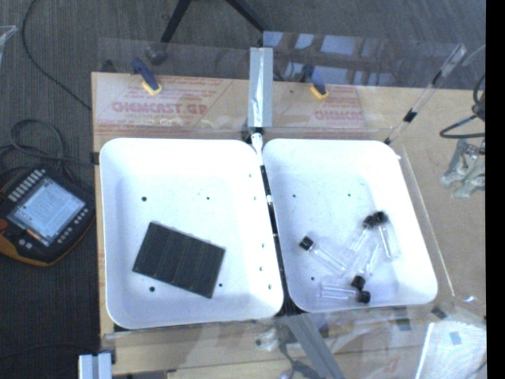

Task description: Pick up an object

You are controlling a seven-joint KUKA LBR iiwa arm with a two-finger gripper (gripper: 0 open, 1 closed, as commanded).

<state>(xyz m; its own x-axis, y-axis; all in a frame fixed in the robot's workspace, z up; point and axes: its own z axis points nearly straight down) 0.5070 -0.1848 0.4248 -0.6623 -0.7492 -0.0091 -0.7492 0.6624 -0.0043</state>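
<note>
Left bin [110, 212]: a dark ribbed rectangular pad [178, 259] lies flat, tilted, toward the near-left corner. Right bin [410, 212]: several clear vials with black caps [355, 259] clustered toward the near-right corner, some touching or crossing; exact count hard to tell, maybe four or five. A pale shape at the far right edge of the bench may be the gripper [465, 168]; cannot tell its state or whether it has anything.

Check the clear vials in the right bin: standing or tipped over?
Tipped over. The clear vials lie on their sides on the right bin floor, black caps pointing different ways, some crossing each other.
</note>
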